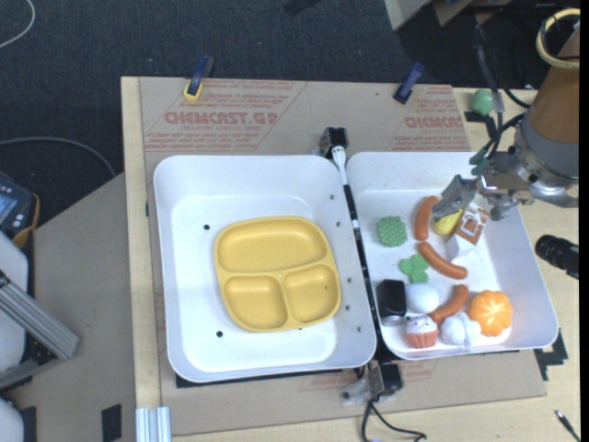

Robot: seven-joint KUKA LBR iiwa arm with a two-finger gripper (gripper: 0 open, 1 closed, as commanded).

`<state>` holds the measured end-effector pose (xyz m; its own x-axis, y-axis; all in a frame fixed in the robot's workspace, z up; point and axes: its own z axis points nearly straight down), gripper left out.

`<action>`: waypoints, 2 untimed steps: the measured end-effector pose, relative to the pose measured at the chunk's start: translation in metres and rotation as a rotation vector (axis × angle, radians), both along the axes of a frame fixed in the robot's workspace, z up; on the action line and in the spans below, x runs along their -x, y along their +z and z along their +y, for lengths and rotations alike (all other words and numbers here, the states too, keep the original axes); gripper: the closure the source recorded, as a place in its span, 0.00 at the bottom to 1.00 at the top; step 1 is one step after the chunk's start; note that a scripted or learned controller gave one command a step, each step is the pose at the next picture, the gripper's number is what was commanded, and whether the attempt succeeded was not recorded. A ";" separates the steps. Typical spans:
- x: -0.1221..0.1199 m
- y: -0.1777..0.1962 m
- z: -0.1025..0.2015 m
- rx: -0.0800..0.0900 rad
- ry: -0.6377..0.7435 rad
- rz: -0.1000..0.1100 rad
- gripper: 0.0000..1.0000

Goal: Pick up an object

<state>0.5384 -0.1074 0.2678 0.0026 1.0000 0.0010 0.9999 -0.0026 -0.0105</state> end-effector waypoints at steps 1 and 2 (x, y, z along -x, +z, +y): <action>-0.002 0.006 0.000 0.001 0.002 -0.011 0.00; -0.006 -0.045 0.010 -0.001 0.002 -0.003 0.00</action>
